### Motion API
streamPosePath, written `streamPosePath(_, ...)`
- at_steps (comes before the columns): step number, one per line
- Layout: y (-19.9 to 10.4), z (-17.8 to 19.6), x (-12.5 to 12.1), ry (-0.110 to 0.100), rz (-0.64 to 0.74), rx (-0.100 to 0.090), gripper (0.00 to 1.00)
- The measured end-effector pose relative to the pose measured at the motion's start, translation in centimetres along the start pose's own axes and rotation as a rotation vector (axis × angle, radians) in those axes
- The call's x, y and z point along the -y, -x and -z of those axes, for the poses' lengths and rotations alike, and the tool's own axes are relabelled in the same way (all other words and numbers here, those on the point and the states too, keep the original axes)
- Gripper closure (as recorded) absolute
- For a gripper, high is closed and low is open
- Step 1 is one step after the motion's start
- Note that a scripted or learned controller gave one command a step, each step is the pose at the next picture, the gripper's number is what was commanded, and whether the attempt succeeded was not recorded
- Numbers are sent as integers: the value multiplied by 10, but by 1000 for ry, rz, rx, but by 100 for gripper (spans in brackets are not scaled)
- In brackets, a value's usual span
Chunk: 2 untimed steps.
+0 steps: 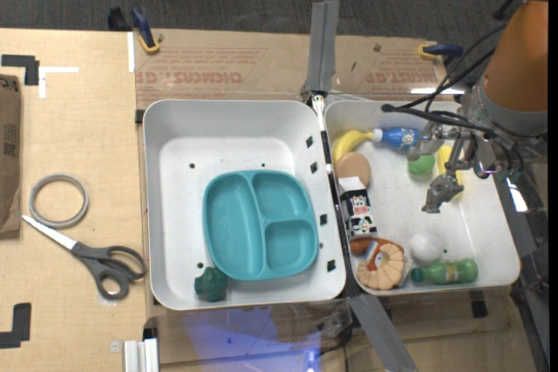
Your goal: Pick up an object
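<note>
Claw (442,187): right of the frame, hanging low over the right bin (501,226); how far open, I cannot tell; nothing is seen in its hold.
Objects: right bin, crowded, likely the stock to pick from; banana (349,141), blue bottle (397,137), green ball (421,165), white ball (425,247), green bottle (446,272).
Left bin (166,187): teal tray (260,224); green lump (210,284).
Scissors (96,255), tape (58,199): lower left.
Writing: red print on cardboard (227,70), upside down; I cannot read it.

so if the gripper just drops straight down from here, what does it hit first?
Probably bare floor of the right bin. The gripper hangs over an open patch, between the green ball and the white ball. Depth is unclear from this slanted view, so the white ball is possible.
</note>
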State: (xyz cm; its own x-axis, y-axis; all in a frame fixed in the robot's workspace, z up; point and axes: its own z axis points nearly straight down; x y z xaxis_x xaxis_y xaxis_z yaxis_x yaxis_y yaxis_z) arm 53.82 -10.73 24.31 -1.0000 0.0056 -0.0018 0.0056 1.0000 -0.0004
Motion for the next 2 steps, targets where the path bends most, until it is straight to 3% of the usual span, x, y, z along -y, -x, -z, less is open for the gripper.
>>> streamPosePath(1, 62, -67, -9, 0, 28, 1, 0)
streamPosePath(2, 64, -150, -5, -1, 39, 2, 0)
